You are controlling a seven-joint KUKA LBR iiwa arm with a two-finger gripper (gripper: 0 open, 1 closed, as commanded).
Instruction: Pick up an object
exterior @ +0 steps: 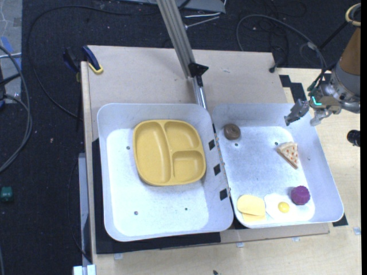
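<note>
The right bin holds a brown round piece near its back left, a pizza slice toward the right, and along the front a yellow slab, a fried egg and a purple ball. My gripper hangs above the bin's back right corner, open, with nothing between its fingers. It is up and to the right of the pizza slice.
The left bin carries a yellow divided plate. A slanted metal pole runs down to the gap between the bins. Cables lie on the dark floor around the bench.
</note>
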